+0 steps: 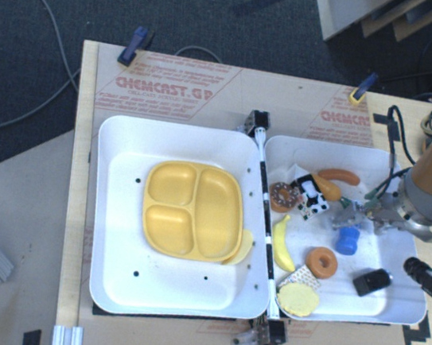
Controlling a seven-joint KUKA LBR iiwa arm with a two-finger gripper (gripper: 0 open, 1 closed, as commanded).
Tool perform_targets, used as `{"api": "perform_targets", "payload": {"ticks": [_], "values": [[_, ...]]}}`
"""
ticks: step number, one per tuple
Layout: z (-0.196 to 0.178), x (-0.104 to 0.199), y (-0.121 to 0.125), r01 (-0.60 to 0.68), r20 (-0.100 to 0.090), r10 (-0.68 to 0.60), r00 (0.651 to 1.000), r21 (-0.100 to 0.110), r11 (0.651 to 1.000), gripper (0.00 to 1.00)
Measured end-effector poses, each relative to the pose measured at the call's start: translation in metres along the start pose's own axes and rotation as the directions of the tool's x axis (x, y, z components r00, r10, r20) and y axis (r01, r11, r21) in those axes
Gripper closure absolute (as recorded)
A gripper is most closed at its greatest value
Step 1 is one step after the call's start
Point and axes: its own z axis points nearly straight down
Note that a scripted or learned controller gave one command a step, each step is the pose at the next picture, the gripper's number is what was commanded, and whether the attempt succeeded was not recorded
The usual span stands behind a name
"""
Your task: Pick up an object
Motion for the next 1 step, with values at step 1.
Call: {"api": "perform_targets", "payload": {"ticks": [1], "values": [[0.0111,0.0276,-0.0297,0.0,-0.003,0.0,1.0,0.004,1.0,0.0]]}}
